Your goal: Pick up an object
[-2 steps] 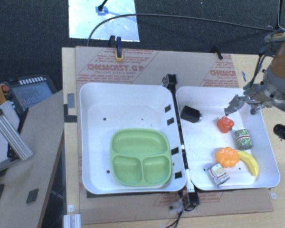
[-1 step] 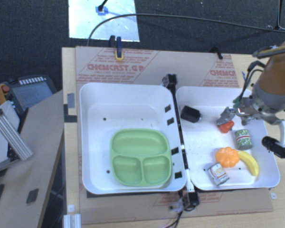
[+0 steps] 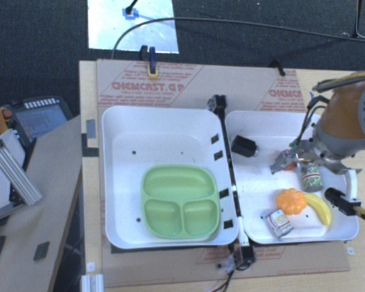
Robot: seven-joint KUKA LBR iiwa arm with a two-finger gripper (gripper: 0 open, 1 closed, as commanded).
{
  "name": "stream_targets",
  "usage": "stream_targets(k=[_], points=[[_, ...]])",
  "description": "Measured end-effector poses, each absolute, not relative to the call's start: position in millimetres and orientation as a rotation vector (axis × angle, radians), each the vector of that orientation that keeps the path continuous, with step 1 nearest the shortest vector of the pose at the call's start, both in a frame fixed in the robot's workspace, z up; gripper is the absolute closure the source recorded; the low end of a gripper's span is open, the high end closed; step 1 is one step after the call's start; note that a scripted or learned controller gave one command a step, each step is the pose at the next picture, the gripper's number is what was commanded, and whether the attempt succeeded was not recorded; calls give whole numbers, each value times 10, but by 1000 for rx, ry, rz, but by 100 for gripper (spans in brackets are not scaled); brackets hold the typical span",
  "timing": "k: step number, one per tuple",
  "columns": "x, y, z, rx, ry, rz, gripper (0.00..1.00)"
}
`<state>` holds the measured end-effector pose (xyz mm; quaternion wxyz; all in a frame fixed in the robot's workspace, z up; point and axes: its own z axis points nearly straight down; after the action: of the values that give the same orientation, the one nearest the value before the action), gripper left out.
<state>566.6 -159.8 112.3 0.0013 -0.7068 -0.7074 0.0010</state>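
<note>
Pincer [image 3: 287, 160] low in right bin [image 3: 261, 126], beside jar [image 3: 311, 176].

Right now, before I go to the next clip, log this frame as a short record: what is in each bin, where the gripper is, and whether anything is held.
left bin: a green divided plate
right bin: black block, small jar, orange fruit-shaped toy, banana, small packet
arm: reaching in from the right, over the right bin
gripper: low in the right bin, beside the small jar
held: nothing visible between the fingers; open or shut unclear
task state: no object lifted yet
</note>
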Motion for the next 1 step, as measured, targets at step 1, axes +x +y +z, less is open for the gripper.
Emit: stream_targets(k=[1], points=[[5670,-1594,832,-2220,-2222,0,0]])
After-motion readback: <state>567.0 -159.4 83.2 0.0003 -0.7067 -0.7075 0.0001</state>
